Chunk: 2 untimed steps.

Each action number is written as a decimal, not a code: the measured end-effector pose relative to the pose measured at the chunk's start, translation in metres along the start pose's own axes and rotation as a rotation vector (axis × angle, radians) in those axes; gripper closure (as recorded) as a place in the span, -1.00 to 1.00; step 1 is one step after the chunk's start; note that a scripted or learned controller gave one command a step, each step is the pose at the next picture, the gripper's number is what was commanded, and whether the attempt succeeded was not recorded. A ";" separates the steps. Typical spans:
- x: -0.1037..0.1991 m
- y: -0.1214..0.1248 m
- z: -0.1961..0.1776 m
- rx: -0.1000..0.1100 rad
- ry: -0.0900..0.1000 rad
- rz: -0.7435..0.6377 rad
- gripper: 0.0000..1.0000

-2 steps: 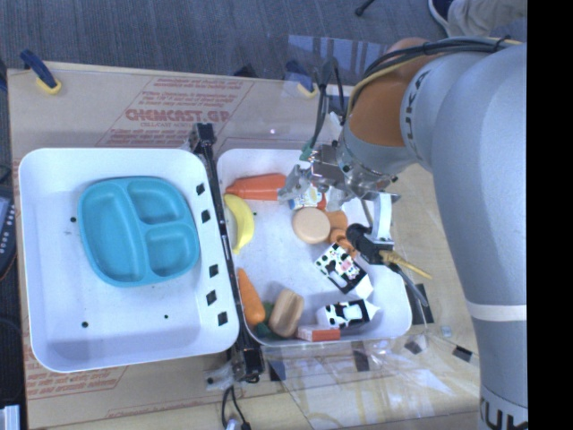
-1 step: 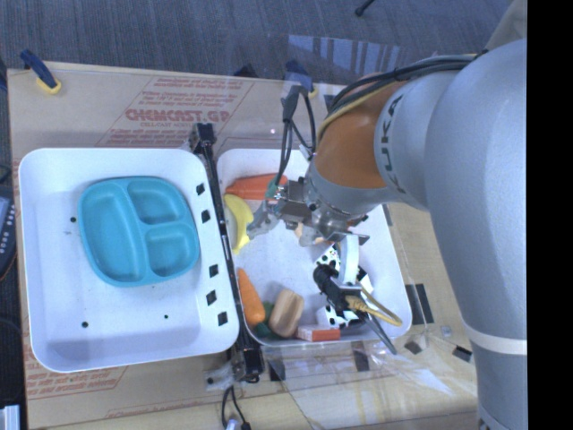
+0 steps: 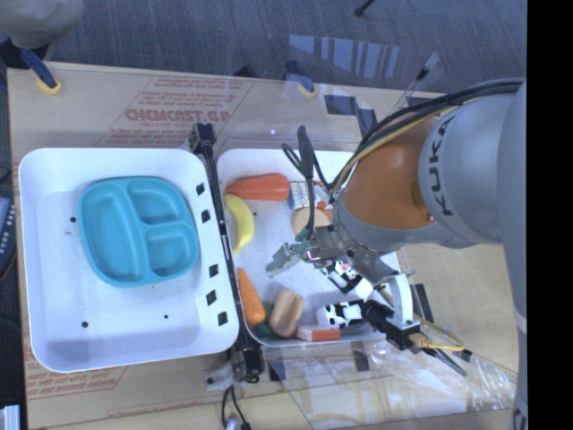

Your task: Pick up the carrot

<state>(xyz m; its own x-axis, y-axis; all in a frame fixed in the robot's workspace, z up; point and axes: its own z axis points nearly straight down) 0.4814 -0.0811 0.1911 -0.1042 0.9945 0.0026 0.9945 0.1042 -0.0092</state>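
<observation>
While the arm [image 3: 448, 177] fills the right side of the frame, grey w/ its orange band at centre-right, the pincer [image 3: 288, 256] sits low in the right bin [image 3: 269, 161], just right of frame centre. Metal fingers [image 3: 279, 259] point toward the frame's left, slightly spread, w/ nothing visible between them; they hover over bare white bin floor, apart from every item.

Carrot [image 3: 251, 296] lies in the right bin's lower-left corner, along the wall next to the divider, running from upper-left to lower-right, its tip pointing up-frame. It's below-left of the pincer, near but not touching it. Just right of the carrot, touching or nearly so, is a tan bread-like piece [image 3: 286, 312]; a green bit shows between the two, too small to ID. A red-and-white item [image 3: 318, 333] lies at the bin's lower edge, right of the bread.

Upper part of the right bin: an orange-red oblong item [image 3: 260, 187] lies horizontally near the top wall, and a yellow banana [image 3: 240, 222] curves just below it by the left wall.

Left bin [image 3: 54, 330], in the left half of the frame, holds a blue compartment tray [image 3: 139, 229] in its upper middle. Both bins sit side by side on the bench [image 3: 134, 106], which is covered w/ brown printed paper.
</observation>
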 end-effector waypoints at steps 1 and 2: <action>-0.017 0.002 0.099 -0.014 -0.009 0.065 -1.00; 0.040 0.014 -0.004 -0.012 -0.001 -0.034 -1.00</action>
<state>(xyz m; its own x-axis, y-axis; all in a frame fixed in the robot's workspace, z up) 0.4907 -0.0397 0.1947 -0.1376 0.9905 0.0013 0.9905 0.1376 0.0031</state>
